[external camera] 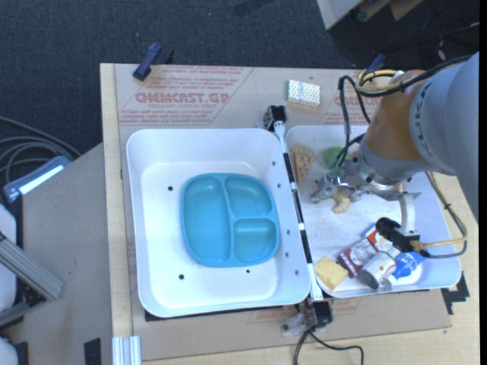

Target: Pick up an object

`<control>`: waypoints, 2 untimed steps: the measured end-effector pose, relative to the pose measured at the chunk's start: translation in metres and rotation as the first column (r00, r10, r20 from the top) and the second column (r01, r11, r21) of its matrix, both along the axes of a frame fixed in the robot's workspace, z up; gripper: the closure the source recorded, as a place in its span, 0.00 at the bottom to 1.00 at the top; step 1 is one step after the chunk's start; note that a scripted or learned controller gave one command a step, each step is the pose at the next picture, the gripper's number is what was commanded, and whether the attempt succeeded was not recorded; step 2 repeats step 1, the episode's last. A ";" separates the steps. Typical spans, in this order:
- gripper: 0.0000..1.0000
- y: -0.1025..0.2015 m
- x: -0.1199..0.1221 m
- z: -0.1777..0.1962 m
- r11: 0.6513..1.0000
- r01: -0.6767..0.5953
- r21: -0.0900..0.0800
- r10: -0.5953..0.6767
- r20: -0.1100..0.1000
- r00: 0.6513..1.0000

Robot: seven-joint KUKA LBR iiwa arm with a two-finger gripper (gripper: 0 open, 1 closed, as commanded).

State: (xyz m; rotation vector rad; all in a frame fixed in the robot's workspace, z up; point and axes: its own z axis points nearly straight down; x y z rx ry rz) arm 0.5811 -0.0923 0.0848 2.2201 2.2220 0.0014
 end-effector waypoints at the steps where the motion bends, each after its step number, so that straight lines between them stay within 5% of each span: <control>1: 1.00 0.078 0.005 0.101 1.000 -0.001 0.001 0.001 0.001 1.000; 2: 1.00 0.078 0.005 0.101 1.000 -0.001 0.001 0.001 0.001 1.000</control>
